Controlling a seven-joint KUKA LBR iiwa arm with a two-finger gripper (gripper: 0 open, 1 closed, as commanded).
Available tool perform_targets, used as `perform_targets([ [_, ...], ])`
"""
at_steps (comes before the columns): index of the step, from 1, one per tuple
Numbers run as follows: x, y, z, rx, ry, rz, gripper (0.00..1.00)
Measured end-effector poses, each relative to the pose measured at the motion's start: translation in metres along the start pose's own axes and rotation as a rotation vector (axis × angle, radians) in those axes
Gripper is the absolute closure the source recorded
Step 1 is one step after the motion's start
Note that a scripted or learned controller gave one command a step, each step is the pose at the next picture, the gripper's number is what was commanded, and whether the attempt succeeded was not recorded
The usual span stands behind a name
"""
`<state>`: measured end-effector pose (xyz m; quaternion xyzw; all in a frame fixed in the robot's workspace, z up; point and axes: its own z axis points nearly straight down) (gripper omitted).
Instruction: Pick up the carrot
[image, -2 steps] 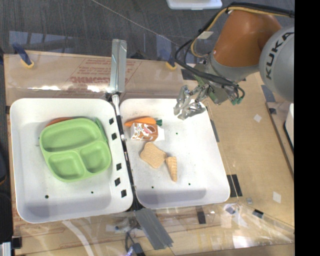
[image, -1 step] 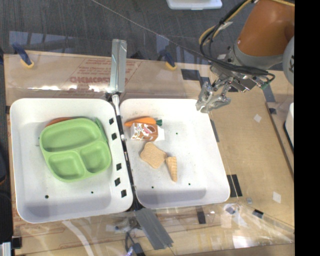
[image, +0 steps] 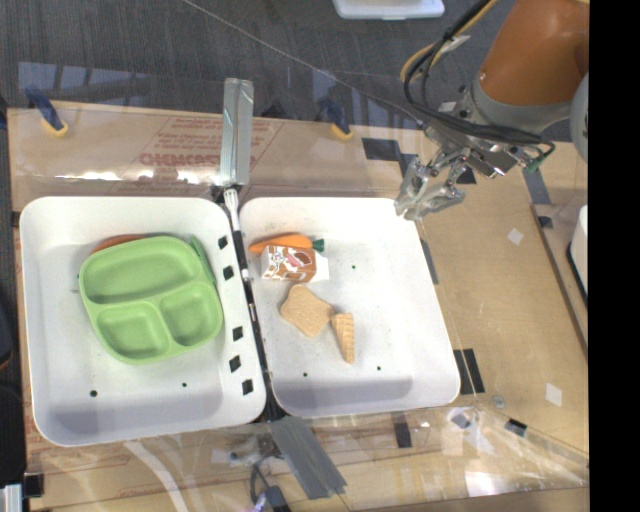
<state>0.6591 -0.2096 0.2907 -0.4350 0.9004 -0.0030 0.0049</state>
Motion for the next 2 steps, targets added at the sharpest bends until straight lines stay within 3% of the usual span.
perform_targets([
  [1,-0.017,0.019,0.114,-0.018,0.003,-0.444,1.0],
  [2,0.001,0.001,0.039,-0.005,0.0,-0.879,1.0],
])
